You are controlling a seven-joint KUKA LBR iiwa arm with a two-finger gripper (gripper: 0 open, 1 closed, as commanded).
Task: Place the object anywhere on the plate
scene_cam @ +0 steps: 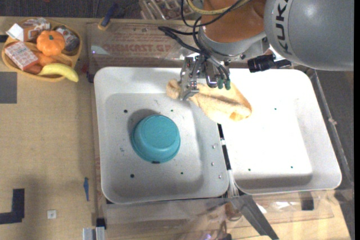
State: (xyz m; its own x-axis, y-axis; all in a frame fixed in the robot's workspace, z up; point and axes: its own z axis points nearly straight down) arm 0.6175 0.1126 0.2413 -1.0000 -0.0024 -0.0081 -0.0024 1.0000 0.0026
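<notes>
arm (306, 14): grey KUKA, reaches in from the right, above the back edge of the 2 bins
left bin (112, 93): holds the teal plate (156, 137), which looks like an upturned dish
object (216, 101): tan, bread-like, long axis from upper left to lower right, over the seam of the bins
gripper (191, 84): pinches the object's left end
relation: plate lies below and to the left of the gripper, near

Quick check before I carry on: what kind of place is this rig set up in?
Probably a robotics lab or test bench: a KUKA arm reaches over two shallow white bins on a wooden bench, with loose cables and a basket of toy food alongside.
</notes>
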